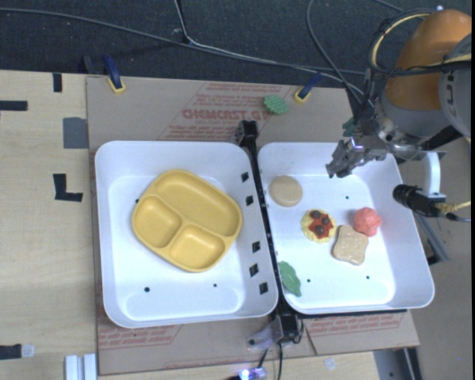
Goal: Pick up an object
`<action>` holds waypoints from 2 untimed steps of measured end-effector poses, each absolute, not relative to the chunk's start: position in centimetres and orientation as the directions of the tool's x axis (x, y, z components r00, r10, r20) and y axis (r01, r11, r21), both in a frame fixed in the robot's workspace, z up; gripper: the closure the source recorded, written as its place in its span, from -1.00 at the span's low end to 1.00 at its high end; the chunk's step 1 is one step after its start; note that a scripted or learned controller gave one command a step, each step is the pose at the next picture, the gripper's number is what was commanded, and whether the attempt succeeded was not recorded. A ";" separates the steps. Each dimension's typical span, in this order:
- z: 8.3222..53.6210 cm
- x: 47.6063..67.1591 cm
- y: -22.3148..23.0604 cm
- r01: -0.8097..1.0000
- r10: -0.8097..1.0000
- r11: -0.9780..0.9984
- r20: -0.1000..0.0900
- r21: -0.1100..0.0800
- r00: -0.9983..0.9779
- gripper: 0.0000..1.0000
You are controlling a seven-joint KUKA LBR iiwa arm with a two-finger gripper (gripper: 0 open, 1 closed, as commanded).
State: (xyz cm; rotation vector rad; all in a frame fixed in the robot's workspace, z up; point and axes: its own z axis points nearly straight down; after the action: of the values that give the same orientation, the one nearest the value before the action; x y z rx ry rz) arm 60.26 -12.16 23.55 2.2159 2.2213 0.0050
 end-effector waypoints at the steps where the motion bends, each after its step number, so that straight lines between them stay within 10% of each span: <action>1: 24.3 58.6 -6.9 1.000 1.000 0.006 0.002 0.000 -0.006 1.00; 2: 23.1 56.6 -2.5 1.000 1.000 0.005 0.001 -0.004 -0.005 1.00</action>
State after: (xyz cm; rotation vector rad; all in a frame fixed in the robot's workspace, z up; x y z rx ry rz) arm 56.63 -2.54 23.09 2.2185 2.2287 -0.0031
